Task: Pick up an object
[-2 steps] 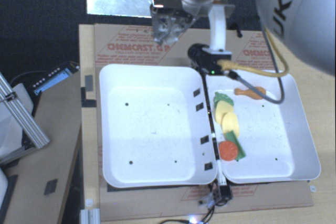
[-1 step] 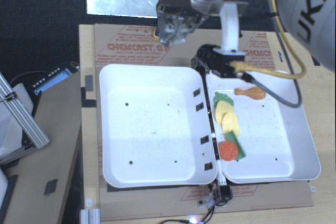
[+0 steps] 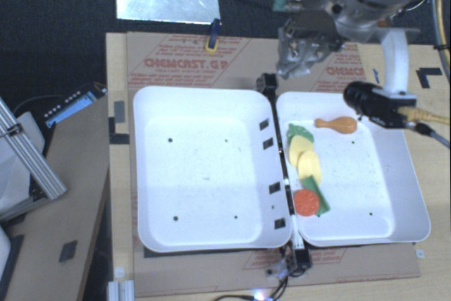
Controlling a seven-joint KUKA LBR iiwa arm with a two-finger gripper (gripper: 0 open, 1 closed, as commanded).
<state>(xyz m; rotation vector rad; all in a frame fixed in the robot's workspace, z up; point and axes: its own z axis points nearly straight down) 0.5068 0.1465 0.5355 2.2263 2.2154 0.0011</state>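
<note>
Pincer [image 3: 301,56] hangs above the bins' far edge; whether it is open I cannot tell. Nearest the camera, well below it, the round red plastic tomato [image 3: 306,202] looks light and slick; beyond, the tan drumstick [image 3: 337,125] offers a narrow shaft.

White bins [image 3: 197,236] hold a tan drumstick [image 3: 337,125], yellow slices [image 3: 306,157], green leaf [image 3: 299,131], red-orange tomato [image 3: 306,202].
</note>
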